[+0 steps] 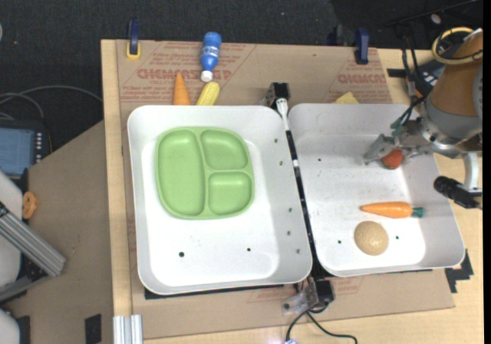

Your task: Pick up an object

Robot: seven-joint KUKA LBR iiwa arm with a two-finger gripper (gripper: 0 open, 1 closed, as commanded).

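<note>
In the left bin [153, 250], a green divided plate [204, 172] lay flat with its three compartments facing up. Behind that bin, on the tabletop [115, 104], a small blue-and-white bottle [209, 55] lay beside an orange carrot-shaped piece [180, 90] and a yellow corn-shaped piece [208, 93], the last two partly cut off by the bin rim. In the right bin [330, 181], an orange toy carrot [388, 210] with a green stem lay across the floor, and a round tan item [371, 238] sat just in front of it. Further back in that bin, the gripper [390, 152] stood low over a small red-orange object [393, 158], touching or nearly touching it. The metal fingers hid most of this object, so whether the gripper was gripping it could not be determined. The arm [457, 97] was cut off at the right edge.
</note>
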